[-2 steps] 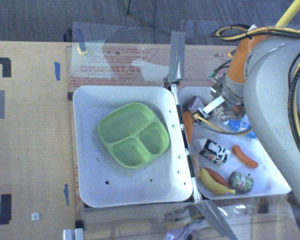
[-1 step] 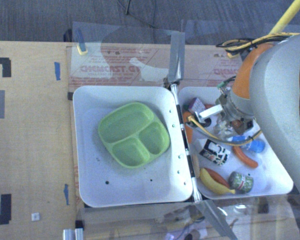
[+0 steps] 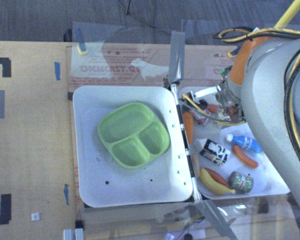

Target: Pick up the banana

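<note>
Camera view takes in the grey arm [image 3: 275, 99] first, bulking over the right bin [image 3: 270, 181] from the right edge, with the left bin [image 3: 90, 184] and its green divided plate [image 3: 134, 134] well off to the gripper's far side. The gripper [image 3: 225, 104] sits low in the upper part of the right bin among wiring, and I cannot tell its state. Well apart from it, toward the near edge of that bin, lies the banana [image 3: 213, 181], flat, its long axis running from upper left to lower right, with an orange-red piece along its upper side and a green can [image 3: 241, 182] touching its right end. A good pick probably means travelling across to the banana's middle and closing across its short width, clear of the can.
</note>
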Available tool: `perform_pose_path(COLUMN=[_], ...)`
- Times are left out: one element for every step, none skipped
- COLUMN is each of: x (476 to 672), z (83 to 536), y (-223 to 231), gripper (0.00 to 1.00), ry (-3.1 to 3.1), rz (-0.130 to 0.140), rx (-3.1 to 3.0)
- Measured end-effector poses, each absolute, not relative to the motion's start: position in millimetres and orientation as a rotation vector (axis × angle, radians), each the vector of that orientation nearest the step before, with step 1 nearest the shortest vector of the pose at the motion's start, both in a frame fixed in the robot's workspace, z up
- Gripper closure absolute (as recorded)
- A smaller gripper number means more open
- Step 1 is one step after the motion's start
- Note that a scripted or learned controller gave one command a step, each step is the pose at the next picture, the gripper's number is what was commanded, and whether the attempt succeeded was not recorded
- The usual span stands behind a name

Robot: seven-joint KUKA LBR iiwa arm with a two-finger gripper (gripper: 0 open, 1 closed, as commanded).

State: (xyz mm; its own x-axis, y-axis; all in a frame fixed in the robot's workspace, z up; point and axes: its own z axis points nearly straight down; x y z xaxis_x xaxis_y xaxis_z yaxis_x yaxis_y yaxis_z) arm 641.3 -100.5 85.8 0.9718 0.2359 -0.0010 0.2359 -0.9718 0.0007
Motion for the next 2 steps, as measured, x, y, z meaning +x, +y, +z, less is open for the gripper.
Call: perform_pose_path(x=[652.3, 639.5], z=[182.7, 182.3], y=[-35.8, 25.6], gripper=[1.0, 1.0], ry=[0.447, 0.309], rz=[-0.006, -0.007], rx=[3.111, 3.128])
